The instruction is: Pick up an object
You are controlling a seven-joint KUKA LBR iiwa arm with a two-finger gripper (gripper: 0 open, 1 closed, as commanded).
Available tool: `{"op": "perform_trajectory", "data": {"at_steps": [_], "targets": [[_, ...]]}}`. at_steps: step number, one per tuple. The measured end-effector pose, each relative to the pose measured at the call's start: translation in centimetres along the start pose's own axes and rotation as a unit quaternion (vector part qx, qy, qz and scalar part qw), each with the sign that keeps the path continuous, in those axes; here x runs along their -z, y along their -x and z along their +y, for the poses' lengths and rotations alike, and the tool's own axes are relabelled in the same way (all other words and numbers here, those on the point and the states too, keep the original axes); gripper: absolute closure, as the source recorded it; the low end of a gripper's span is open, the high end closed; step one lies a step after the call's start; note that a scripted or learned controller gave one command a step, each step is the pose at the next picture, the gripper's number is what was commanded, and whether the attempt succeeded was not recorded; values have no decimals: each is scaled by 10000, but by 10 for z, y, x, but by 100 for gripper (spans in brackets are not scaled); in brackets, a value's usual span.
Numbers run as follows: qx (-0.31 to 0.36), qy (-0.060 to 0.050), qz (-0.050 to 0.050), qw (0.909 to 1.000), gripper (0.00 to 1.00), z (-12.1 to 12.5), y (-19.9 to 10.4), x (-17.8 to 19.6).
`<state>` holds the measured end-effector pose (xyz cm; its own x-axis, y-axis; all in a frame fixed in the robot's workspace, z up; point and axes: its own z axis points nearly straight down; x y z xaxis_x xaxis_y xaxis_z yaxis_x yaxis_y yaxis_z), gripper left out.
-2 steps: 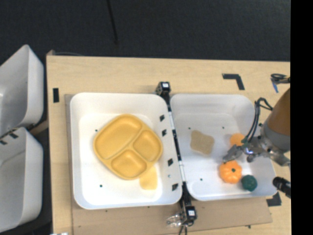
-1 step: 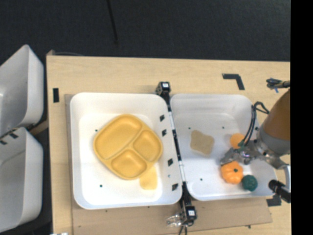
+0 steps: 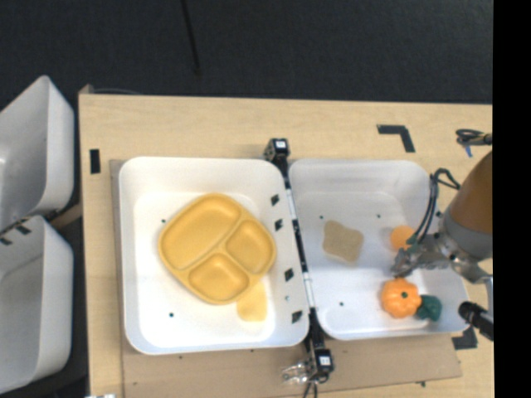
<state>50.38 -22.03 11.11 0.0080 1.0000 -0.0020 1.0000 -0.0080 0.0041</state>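
The right bin (image 3: 357, 177) holds a flat tan slice (image 3: 343, 241) near its middle. A small orange ball (image 3: 401, 237) lies at the right, partly hidden by the arm. An orange pumpkin (image 3: 400, 298) sits near the front right with a dark green piece (image 3: 430, 307) touching its right side. My gripper (image 3: 409, 260) reaches in from the right and hangs low between the ball and the pumpkin, just above the pumpkin's top. Nothing shows between its tips.
The left bin (image 3: 141, 181) holds a yellow divided plate (image 3: 217, 247) with a pale yellow flat piece (image 3: 252, 304) at its front right corner. A ridge with black clips (image 3: 292, 247) separates the bins. Cables (image 3: 433, 193) hang from the arm over the right bin's far right.
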Motion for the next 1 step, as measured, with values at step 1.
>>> {"op": "perform_trajectory", "data": {"at_steps": [1], "targets": [[58, 16, -2, 10000, 100, 6, -8, 56]]}}
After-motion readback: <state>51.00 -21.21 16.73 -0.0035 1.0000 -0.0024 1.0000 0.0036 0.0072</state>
